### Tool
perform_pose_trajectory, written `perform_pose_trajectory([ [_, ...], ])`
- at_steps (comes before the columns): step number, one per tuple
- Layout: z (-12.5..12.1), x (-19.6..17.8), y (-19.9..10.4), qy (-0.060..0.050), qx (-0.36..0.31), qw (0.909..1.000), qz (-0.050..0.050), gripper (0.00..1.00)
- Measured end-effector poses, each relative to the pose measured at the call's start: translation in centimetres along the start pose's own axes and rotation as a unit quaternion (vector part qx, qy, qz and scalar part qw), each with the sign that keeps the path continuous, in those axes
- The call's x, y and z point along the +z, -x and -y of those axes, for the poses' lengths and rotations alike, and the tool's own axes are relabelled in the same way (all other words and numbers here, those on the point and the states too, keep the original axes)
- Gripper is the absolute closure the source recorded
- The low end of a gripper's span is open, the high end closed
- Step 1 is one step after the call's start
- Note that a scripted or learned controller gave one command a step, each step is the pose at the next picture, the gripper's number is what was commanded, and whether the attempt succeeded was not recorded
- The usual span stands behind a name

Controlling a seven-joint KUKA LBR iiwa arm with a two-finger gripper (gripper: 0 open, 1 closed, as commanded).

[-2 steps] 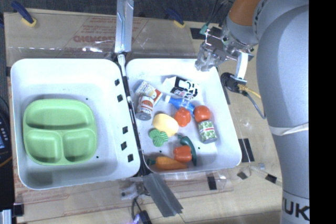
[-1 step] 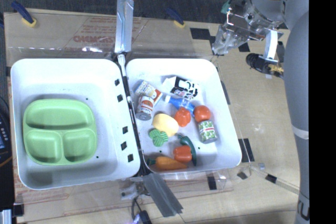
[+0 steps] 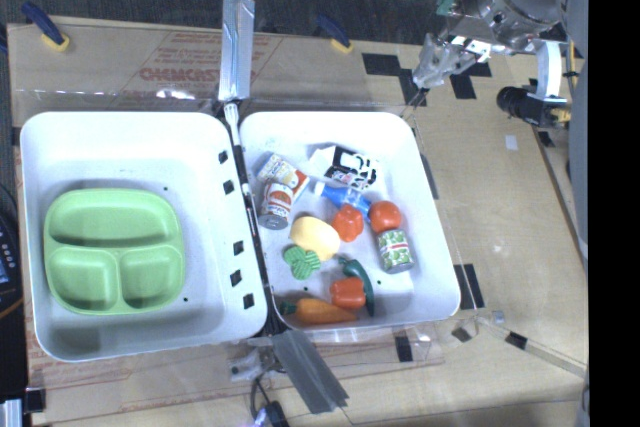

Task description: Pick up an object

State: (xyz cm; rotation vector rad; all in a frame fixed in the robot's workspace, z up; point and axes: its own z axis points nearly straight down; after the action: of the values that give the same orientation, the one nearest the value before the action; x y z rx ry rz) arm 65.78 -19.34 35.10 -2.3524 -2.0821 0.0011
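The tool (image 3: 432, 73) is shown raised above the counter (image 3: 500, 215), just beyond the far right corner of the right bin (image 3: 432, 245); nothing is seen between its tips, and whether it is spread or clenched cannot be told. The candidate objects are crowded in that bin. A jar (image 3: 394, 248) and a can (image 3: 276, 205) lie nearer the edges of the cluster and are judged the easier targets. A descent straight over one item, clear of the bin wall, is advised. The green tray (image 3: 112, 250) occupies the left bin (image 3: 60, 145)
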Motion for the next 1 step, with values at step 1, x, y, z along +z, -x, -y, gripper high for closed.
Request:
perform_pose_trajectory([
  [1,-0.02,-1.53,0.15,0.0,-0.166,0.9861,0.0,1.0],
])
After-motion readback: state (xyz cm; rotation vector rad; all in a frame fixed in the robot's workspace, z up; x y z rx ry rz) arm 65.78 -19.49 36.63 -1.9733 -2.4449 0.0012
